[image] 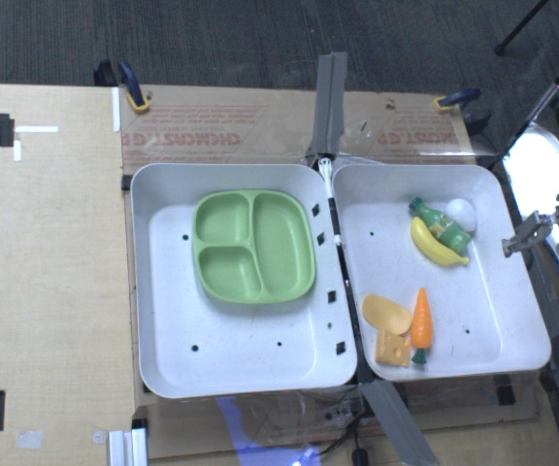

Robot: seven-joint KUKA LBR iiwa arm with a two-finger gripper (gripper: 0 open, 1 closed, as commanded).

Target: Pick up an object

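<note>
With the gripper (pixel 530 237) at three o'clock of the right white bin (pixel 512 352) — how wide it stands we cannot tell — we risk a slipped grasp, since the curved yellow plastic banana (pixel 437 247) touches the small green toy bottle (pixel 439 219).

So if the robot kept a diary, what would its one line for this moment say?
gripper: at right bin's right rim, nothing seen held | right bin: banana, carrot | left bin: green tray | pick: not started

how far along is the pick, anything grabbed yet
Nothing looks picked yet. The banana, green bottle, carrot and yellow pieces all lie in the right bin, and the green plate sits in the left bin. The gripper is at the right bin's edge, over no item. The whole grasp and lift is left.
</note>
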